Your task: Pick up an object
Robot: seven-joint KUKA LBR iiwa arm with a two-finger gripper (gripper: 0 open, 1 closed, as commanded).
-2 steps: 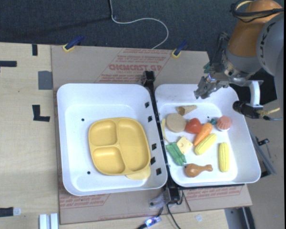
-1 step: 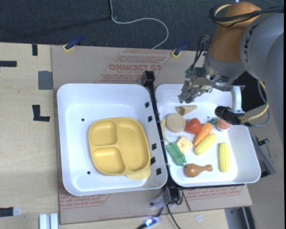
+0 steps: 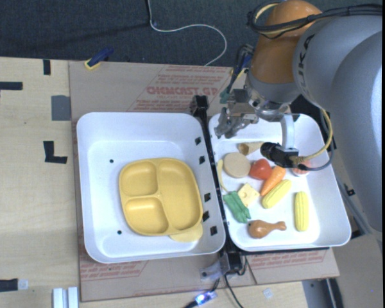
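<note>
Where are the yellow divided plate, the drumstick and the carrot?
Yellow divided plate (image 3: pixel 159 195): camera view, on its central ridge.
Drumstick (image 3: pixel 262 228): camera view, on the brown meaty end.
Carrot (image 3: pixel 271 179): camera view, on the middle of its orange body.

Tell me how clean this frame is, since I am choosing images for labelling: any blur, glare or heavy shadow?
Camera view: sharp across both bins, no motion blur; lighting even, with soft shadows beside the yellow plate; the right bin is bright white but the toy food stays readable.
</note>
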